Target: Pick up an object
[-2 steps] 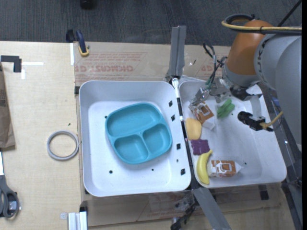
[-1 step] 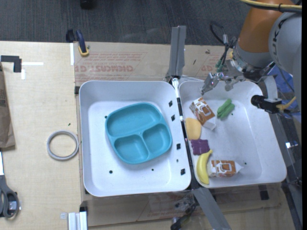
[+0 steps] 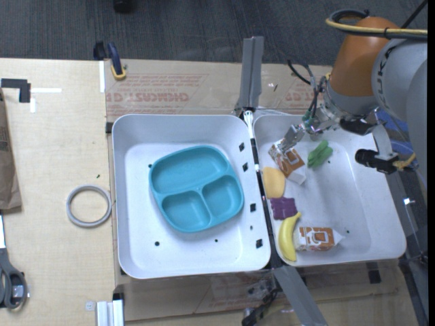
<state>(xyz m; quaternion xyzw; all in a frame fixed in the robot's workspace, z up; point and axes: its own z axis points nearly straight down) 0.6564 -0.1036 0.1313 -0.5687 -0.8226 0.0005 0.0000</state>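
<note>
The right bin [image 3: 367, 202] holds several items. A small orange-and-white carton [image 3: 289, 160] lies near its back left, with a green piece [image 3: 319, 154] just to its right. A yellow-orange lump [image 3: 273, 181] and a purple piece [image 3: 283, 207] lie along the left wall. A banana [image 3: 288, 239] and a second orange-and-white carton [image 3: 317, 238] sit at the front. My gripper [image 3: 296, 133] hangs over the back of this bin, just above and behind the small carton, with nothing seen in it.
The left bin [image 3: 129, 182] carries a blue divided plate [image 3: 196, 189]. A grey tape ring [image 3: 89, 205] and scissors [image 3: 11, 285] lie on the bench at left. A grey post [image 3: 251, 73] stands behind the bins. The arm's orange band [image 3: 357, 53] looms at the top right.
</note>
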